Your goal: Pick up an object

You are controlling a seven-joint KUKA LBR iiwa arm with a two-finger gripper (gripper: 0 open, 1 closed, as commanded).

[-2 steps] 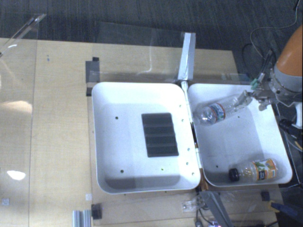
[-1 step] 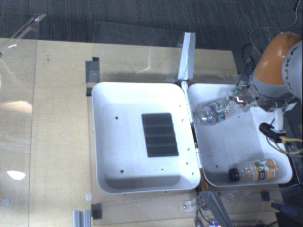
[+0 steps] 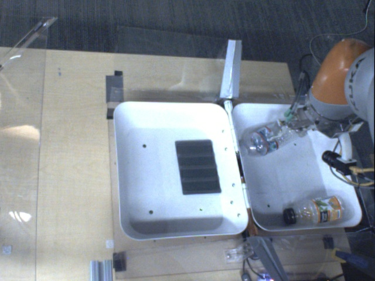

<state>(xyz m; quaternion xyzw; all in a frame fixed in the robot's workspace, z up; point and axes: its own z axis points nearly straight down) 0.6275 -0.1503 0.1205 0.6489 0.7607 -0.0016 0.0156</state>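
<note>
A clear crumpled plastic bottle (image 3: 262,140) lies in the far left part of the right bin (image 3: 293,174). My gripper (image 3: 296,120) is at that bottle's right end, low over the bin's far side; whether it touches the bottle I cannot tell. A second bottle with a black cap and yellow label (image 3: 313,211) lies on its side in the bin's near right corner. A flat black ribbed slab (image 3: 198,166) rests in the middle of the left bin (image 3: 135,157).
The grey arm with its orange band (image 3: 337,72) hangs over the right bin's far right corner. Cables (image 3: 343,165) trail over that bin's right rim. A metal post (image 3: 231,69) stands behind the gap between the bins.
</note>
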